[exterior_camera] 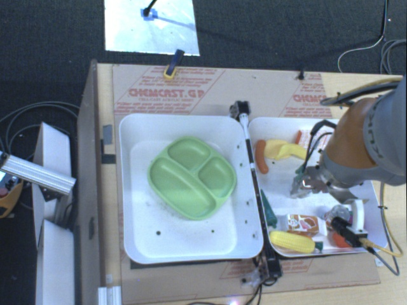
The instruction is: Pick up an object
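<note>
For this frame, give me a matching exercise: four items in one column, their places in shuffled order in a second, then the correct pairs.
Items:
1. green divided plate
2. corn cob
3. orange hot dog
4. gripper

Places:
A. near edge of the right bin
B. over the middle of the right bin
C. centre of the left bin
D. right bin, beside the divider between the bins

Pairs: 1-C, 2-A, 3-D, 4-B

Pale green divided plate (pixel 192 177), white bins (pixel 137 234), yellow corn cob (pixel 292 241), orange hot dog (pixel 261 155), grey arm orange-banded (pixel 356 142).
</note>
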{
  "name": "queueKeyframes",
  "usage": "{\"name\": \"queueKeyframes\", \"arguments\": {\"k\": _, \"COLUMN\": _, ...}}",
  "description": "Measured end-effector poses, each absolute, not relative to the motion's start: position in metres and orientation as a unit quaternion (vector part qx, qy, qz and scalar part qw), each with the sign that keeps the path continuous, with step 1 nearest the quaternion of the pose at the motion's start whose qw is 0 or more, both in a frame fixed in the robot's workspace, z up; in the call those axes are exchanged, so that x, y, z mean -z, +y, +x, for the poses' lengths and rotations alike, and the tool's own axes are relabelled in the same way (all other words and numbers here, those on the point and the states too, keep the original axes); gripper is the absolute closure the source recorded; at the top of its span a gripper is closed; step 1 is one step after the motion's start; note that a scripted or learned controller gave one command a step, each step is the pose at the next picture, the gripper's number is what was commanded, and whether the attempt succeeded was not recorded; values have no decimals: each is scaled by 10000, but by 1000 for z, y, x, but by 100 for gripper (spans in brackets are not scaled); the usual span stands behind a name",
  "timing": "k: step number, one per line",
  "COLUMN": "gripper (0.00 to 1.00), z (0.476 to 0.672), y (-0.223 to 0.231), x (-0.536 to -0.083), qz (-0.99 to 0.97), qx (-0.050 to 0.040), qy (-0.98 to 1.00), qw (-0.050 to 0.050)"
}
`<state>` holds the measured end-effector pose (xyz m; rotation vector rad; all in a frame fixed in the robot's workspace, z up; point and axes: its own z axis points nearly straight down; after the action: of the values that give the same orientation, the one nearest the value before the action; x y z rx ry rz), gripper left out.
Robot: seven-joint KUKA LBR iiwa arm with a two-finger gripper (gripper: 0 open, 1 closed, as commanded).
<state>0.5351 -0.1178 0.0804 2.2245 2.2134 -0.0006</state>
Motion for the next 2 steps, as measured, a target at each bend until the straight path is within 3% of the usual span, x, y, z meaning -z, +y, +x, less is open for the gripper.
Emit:
{"name": "queueKeyframes", "arguments": {"k": 1, "gripper": 100, "z": 535, "y": -112, "x": -95, "qz": 7053, "qx": -8, "qy": 7089, "qw": 10}}
{"name": "queueKeyframes", "arguments": {"k": 2, "gripper": 100, "z": 575, "y": -48, "x": -190, "qz": 7033, "qx": -38, "qy": 7109, "qw": 38}}
